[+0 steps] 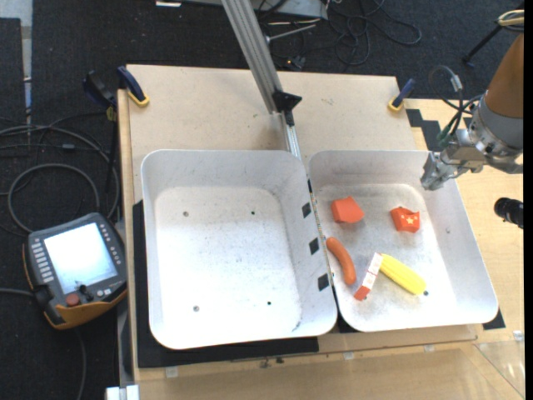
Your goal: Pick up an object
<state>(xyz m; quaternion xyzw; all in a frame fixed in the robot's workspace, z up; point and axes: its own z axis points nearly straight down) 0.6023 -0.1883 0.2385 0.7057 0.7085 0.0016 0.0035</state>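
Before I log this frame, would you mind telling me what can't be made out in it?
- Gripper: too small and blurred in the camera view to tell its state.
- Arm: cut off by the right edge.
- Red-and-white stick: too small to identify; its far end touches or passes under the yellow piece, I cannot tell which.
- Small red object: shape unclear.

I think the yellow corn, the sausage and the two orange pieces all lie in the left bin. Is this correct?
Not quite. In the camera view the yellow corn, sausage and two orange pieces all lie in the right bin.
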